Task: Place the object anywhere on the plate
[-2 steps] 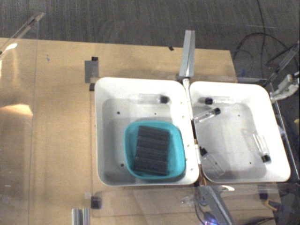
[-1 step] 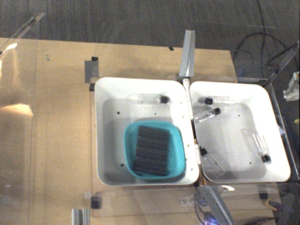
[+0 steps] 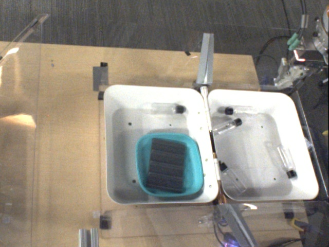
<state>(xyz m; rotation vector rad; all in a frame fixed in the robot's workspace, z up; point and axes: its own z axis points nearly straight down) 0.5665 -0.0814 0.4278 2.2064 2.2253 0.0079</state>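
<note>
A teal square plate (image 3: 195, 158) sits in the front half of the left bin (image 3: 117, 153). A dark grey ribbed block (image 3: 166, 164) lies flat on the plate, roughly centred and turned slightly clockwise. A clear tube with a black cap (image 3: 167, 108) lies near the left bin's back wall, apart from the plate.
The right bin (image 3: 257, 143) holds several clear black-capped tubes: two at its back left (image 3: 234, 116), one at the front left (image 3: 229, 174), one near the right wall (image 3: 286, 161). A grey metal post (image 3: 205, 60) stands behind the divider. Cables and hardware (image 3: 303, 55) crowd the far right corner.
</note>
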